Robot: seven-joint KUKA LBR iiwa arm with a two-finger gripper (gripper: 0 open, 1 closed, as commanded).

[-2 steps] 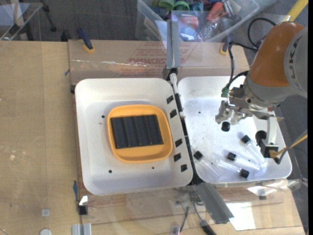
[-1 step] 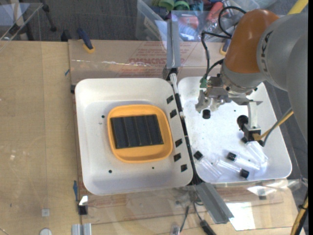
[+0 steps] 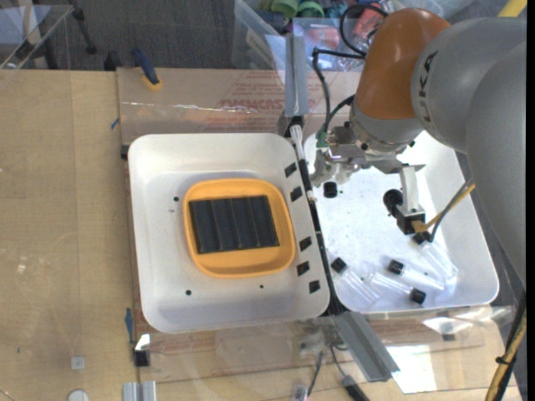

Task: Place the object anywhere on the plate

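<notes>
The yellow plate [image 3: 239,226] sat in the left bin [image 3: 159,249] on the counter [image 3: 58,224]. Several clear tubes with black caps [image 3: 393,278] lay in the right bin [image 3: 468,266]. The tool [image 3: 334,170] hovered over that bin's upper left corner, its state impossible to tell.

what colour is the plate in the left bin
Orange-yellow rim with a dark ribbed centre: the plate, seen in the camera view.
</notes>
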